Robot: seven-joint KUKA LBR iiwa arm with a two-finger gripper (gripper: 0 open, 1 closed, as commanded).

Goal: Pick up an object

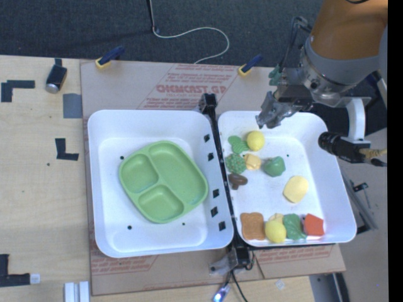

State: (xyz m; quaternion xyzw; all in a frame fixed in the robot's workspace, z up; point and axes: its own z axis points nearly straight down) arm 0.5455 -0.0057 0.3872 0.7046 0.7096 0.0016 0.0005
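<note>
Robotics lab test bench, not a home or kitchen. Indicated by two shallow white bins (97, 168) set side by side on a printed cardboard sheet (182, 90) clamped at the upper edge with yellow-and-blue clips (108, 56), black tape marks (16, 88) at the frame's left, and a loose white cable (189, 33) across dark carpet (75, 14) at the top. Contents limited to plastic toy food (255, 140) and a green divided tray (164, 180).

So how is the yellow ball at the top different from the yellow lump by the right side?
The yellow ball is small and round; the yellow lump is bigger and lopsided. The ball lies touching a green piece, right below the end effector; the lump lies alone on bare white bin floor. Both are yellow and in the right bin.
</note>
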